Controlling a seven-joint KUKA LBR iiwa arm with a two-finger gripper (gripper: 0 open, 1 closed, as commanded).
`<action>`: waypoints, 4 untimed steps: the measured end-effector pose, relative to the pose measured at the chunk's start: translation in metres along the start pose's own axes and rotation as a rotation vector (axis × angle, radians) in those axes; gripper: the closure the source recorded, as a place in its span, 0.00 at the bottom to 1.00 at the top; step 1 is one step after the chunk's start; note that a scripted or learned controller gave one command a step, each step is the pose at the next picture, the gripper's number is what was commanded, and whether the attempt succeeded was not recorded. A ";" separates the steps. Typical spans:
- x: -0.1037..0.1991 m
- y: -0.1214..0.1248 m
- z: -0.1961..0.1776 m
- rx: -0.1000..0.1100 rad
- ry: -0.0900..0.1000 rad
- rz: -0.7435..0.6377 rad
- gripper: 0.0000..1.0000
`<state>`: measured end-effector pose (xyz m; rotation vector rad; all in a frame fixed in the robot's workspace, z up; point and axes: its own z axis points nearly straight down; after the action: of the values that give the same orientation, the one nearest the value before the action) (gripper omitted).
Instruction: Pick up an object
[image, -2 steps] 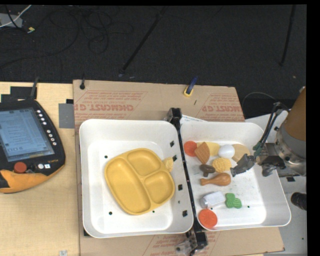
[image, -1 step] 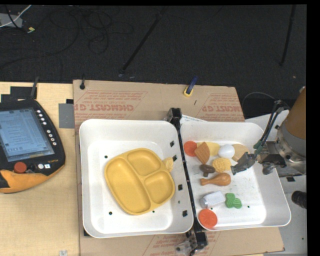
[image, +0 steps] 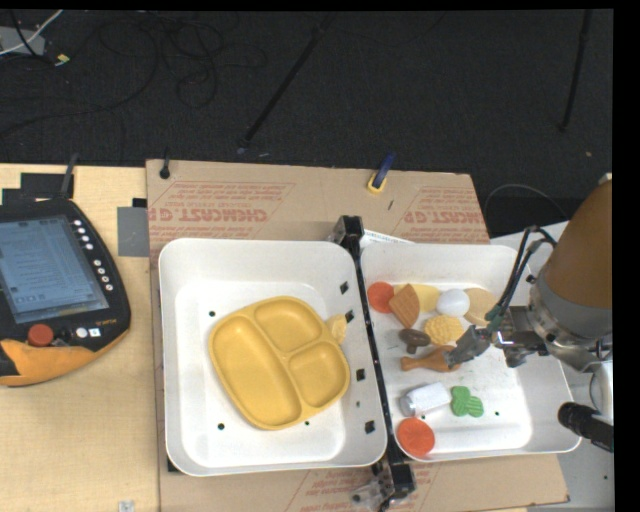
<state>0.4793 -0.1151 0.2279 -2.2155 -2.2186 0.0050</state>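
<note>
Hovering low in the right bin (image: 540, 425), the gripper (image: 470, 346) — its spread I cannot tell — risks nudging the crowded toy food (image: 443, 329) aside instead of catching one piece.

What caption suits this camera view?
Gripper over toy food in right bin; yellow divided tray in left bin.

You can't really make out the grey two-finger gripper (image: 478, 343); its tips blur into the small brown toy pieces (image: 425, 348), and the orange-banded grey arm (image: 585, 265) runs off frame.
</note>
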 end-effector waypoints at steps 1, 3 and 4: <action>0.003 0.008 0.060 0.002 0.001 0.001 0.00; 0.014 0.015 0.140 -0.007 -0.002 0.001 0.00; 0.010 0.015 0.128 -0.009 -0.004 0.011 1.00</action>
<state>0.4938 -0.1047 0.0995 -2.2345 -2.2127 -0.0006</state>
